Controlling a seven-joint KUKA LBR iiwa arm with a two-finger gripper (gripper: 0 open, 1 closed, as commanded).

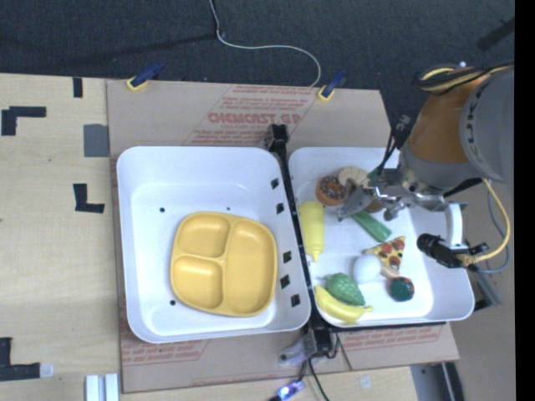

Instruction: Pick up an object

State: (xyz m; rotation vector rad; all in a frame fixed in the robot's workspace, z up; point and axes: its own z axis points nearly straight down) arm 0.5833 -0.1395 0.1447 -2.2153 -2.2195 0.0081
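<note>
Toy food lies scattered in the right bin (456, 307). Nearest the claw (368, 200) is a green pod-shaped piece (370, 226), a bean or pepper, lying just below and beside the claw tips, its long axis running on a slant from upper left to lower right. A brown doughnut (331, 190) sits just to the claw's left, touching or nearly touching a pale round piece (354, 175) behind it.

Farther out: a yellow corn cob (312, 229) lies along the bin's left wall, long axis up and down in the view; a pizza slice (390, 256) and a white egg (365, 268) lie near the middle; a green leafy piece (343, 289) rests against a banana (338, 307) at the front edge; a dark green ball (402, 289) sits to the right of the egg.

The claw reaches in from the right, low over the bin's back half. How wide it stands cannot be told, as the metal parts blur into the arm's wrist, and nothing can be seen held in it. Judged from this, the green pod is the likeliest target, calling for a short move toward the front of the bin.

The left bin (142, 182) holds a yellow divided plate (224, 263). Both bins rest on cardboard (242, 115) on the desk (50, 249).
</note>
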